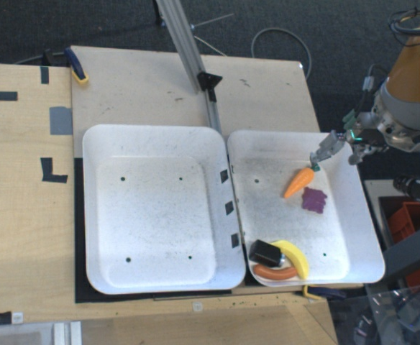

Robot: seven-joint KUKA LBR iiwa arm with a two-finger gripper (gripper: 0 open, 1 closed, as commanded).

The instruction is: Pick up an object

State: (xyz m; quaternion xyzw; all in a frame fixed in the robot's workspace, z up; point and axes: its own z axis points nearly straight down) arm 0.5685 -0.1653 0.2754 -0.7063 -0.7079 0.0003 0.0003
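Starting at the near edge of the right bin [354, 221], 3 things crowd its near-left corner: a black block [265, 252], a yellow banana [294, 256] curling over it, and a red-orange piece [273, 272] tucked just under both, close against the rim. Farther in, toward the middle of that bin, a purple lump [313, 200] lies alone, and just beyond it sits the orange carrot [298, 182], the likeliest thing to be taken. Its long axis runs on a slant, the thin end pointing to the near-left and the thick, green-tipped end to the far-right. That thick end lies right at the tip of the gripper [327, 149], which hangs over the bin's far-right part, coming in from the right edge on the 1 arm. So the carrot lies just down and to the left of the gripper, almost in line with its reach. Whether the gripper is spread or pressed together I cannot tell from here, nor whether it touches the carrot. The left bin [95, 192] carries nothing that matters to this move.
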